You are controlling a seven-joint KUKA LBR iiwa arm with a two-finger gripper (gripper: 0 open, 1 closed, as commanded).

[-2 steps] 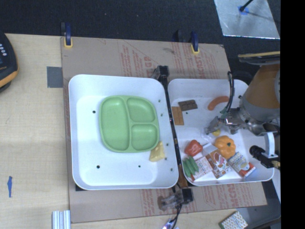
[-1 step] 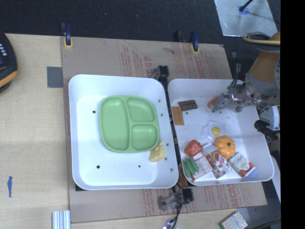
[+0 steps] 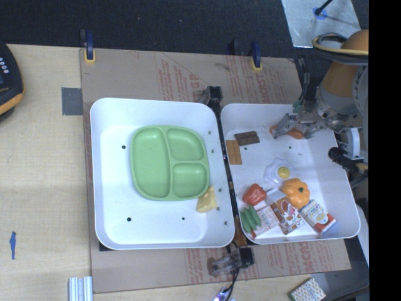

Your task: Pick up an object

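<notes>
My gripper (image 3: 297, 126) is low over the far right corner of the right bin (image 3: 338, 168) and stands open. A small orange item (image 3: 294, 132) lies on the bin floor just under its fingertips; I cannot tell whether they touch it. Elsewhere in that bin are a brown chocolate bar (image 3: 246, 138), a tan block (image 3: 234, 152), a fried egg (image 3: 280, 171), an orange pumpkin (image 3: 295, 192), a red pepper (image 3: 254, 194), a green vegetable (image 3: 250, 219) and several snack packets (image 3: 287, 216).
The left bin (image 3: 106, 168) holds a green divided plate (image 3: 169, 162) and a yellow piece (image 3: 207, 200) by its near right corner. The bins' rims meet in the middle. The arm's grey and orange body (image 3: 344, 74) stands over the right bin's far right edge.
</notes>
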